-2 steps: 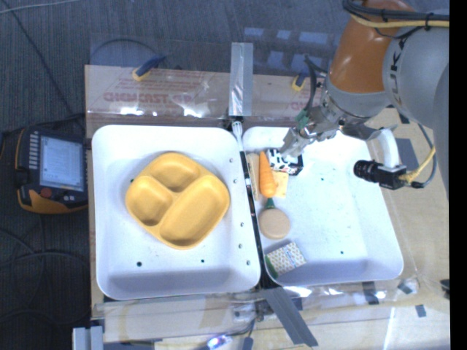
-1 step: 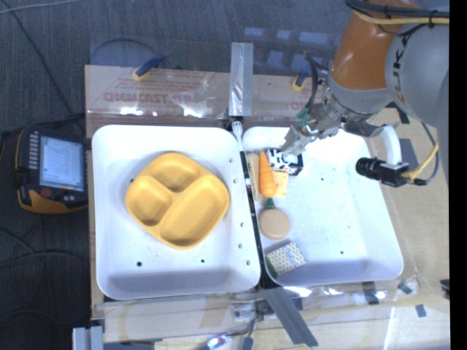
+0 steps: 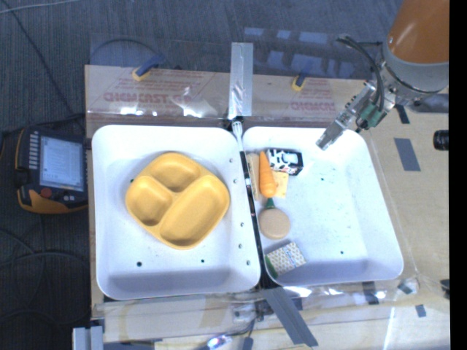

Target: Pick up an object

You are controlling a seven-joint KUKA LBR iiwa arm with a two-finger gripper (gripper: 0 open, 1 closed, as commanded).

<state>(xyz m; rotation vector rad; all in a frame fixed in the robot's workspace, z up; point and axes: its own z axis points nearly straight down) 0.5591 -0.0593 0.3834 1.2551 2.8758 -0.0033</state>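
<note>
**Claw over the right bin's far right corner, nothing in it**

The table (image 3: 430,217) carries two white bins side by side. The left bin (image 3: 109,268) is the one I see fullest; in its middle lies a yellow divided plate (image 3: 177,199) with three compartments, tilted a little and well apart from the bin's walls.

The right bin (image 3: 350,224) holds the smaller things, all gathered along its left edge next to the wall between the bins. My arm (image 3: 419,24), with its orange band, comes in over the table's far right corner. My claw (image 3: 326,138) hangs at the right bin's far edge, toward its right corner; whether its fingers are wide or narrow I cannot tell, and nothing shows between them.

Along the right bin's left edge, from far to near: a black and white patterned item (image 3: 283,160) near the far edge, an orange carrot (image 3: 265,175) lying lengthwise just beside it on a yellowish card (image 3: 279,187), a round tan disc (image 3: 275,224) just below the carrot's tip, and a small patterned packet (image 3: 285,257) near the bin's near left corner. My claw is well apart from all of them, nearest to the black and white item.
</note>
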